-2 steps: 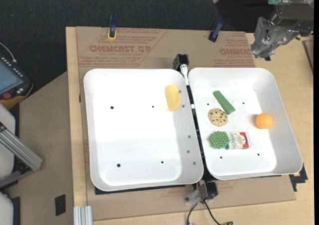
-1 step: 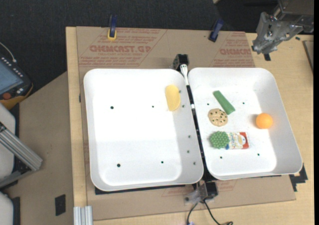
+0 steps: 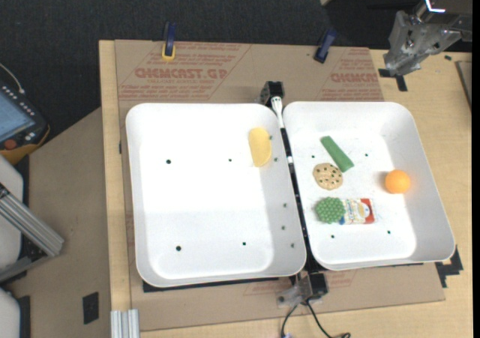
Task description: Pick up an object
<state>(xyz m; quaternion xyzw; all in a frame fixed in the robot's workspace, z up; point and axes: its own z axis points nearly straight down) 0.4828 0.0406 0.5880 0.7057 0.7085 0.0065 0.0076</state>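
While the gripper (image 3: pixel 411 50) hung beyond the right bin's (image 3: pixel 420 246) far right corner, grip unreadable | orange ball (image 3: pixel 397 181) near that bin's right edge | yellow piece (image 3: pixel 259 147) by left bin's (image 3: pixel 150 201) right edge.

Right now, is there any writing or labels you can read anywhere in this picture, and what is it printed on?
"CHEMCAST GP": red print on the brown board under the bins, back left.
The same red print repeats at back right, partly cut off by the right bin.
Smaller red lines around both: too small to read.
The red and white packet in the right bin: print too blurred to read.
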